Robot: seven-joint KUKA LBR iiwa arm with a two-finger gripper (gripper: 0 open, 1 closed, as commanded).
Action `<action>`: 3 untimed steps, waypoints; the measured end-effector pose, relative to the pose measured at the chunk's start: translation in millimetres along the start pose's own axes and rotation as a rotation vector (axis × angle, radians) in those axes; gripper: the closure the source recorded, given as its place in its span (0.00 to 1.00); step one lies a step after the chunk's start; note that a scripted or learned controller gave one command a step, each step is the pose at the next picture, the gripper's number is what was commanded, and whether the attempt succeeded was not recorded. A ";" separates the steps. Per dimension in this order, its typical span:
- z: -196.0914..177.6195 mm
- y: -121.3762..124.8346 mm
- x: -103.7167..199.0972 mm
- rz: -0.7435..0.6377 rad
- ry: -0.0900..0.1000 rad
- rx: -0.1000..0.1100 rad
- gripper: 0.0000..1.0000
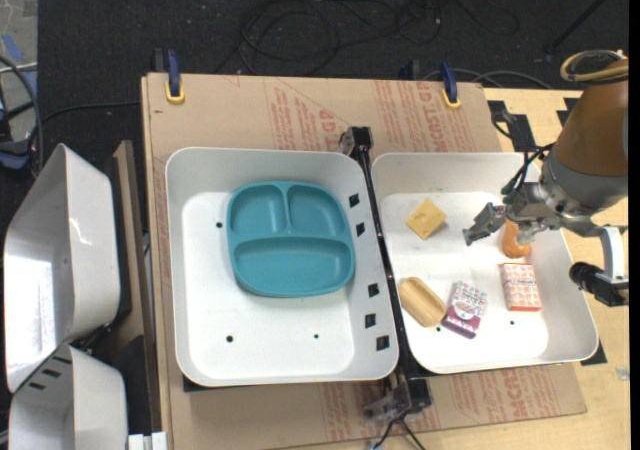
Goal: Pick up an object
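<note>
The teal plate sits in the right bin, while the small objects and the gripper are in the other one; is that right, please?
Not quite: the camera view shows the teal plate in the left bin. The small objects and the gripper are in the right bin.

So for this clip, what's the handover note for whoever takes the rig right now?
Gripper: low in the right bin, beside the orange object; grasp state unclear.
Right bin also holds a yellow block, tan roll, purple packet and pink box.
Left bin holds the teal divided plate.
Done: nothing visibly lifted.
Left: secure and lift one object.
</note>
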State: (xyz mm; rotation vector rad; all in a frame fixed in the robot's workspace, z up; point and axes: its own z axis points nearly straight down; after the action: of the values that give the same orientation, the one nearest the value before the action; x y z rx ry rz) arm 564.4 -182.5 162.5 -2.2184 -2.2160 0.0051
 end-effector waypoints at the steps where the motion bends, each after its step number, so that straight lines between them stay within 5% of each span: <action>1: 43.8 -3.7 0.4 0.000 -0.001 -0.002 0.00; 2: 30.7 -2.1 0.1 0.000 -0.003 -0.007 1.00; 3: -18.1 1.4 -9.4 0.001 -0.005 -0.012 1.00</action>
State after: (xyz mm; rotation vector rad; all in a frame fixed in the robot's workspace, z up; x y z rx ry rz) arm 565.9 -191.9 180.6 -2.2280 -2.2236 -0.0034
